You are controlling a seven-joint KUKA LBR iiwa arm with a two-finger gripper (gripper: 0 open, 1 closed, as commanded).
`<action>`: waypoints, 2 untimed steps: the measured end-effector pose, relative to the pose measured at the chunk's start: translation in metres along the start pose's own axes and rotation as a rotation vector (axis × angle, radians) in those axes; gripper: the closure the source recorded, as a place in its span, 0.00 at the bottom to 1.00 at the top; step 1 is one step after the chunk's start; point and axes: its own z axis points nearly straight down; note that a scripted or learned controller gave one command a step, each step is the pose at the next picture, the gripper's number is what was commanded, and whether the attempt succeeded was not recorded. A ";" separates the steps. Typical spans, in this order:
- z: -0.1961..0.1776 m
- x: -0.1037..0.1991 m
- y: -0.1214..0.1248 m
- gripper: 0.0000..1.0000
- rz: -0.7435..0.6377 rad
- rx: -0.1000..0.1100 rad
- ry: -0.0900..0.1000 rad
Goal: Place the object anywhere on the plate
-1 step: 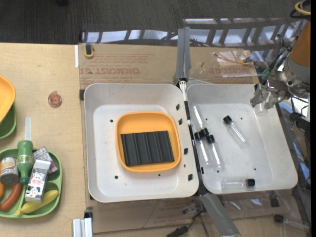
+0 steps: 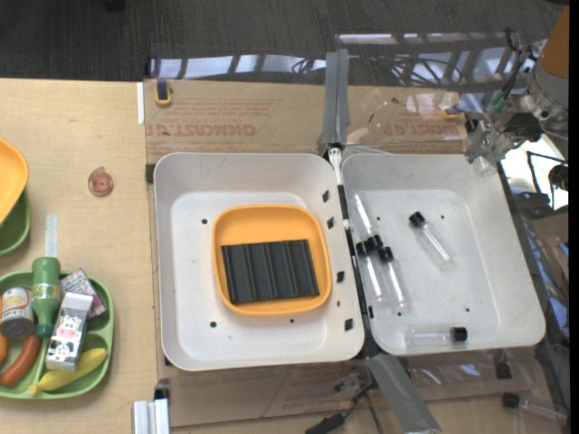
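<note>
A yellow plate (image 2: 271,221) lies in the middle of the left bin (image 2: 181,242). On it rests a dark grey ribbed slab (image 2: 271,271), flat and roughly centred. The right bin (image 2: 488,269) holds several clear tubes with black caps: one (image 2: 430,236) near the middle, a cluster (image 2: 375,251) along the left wall, and one (image 2: 434,336) by the front edge. My gripper (image 2: 484,141) hangs above the far right corner of the right bin, away from the tubes and the plate, with nothing seen in it.
A green tray (image 2: 90,369) of toy food and bottles sits at the left on the wooden bench. A yellow bowl (image 2: 7,183) lies at the left edge. A metal frame (image 2: 425,57) stands behind the right bin.
</note>
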 end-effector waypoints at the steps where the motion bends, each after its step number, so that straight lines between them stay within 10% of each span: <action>1: -0.129 -0.020 0.000 1.00 -0.190 0.000 0.000; 2: -0.196 -0.019 0.000 1.00 -0.358 -0.001 0.000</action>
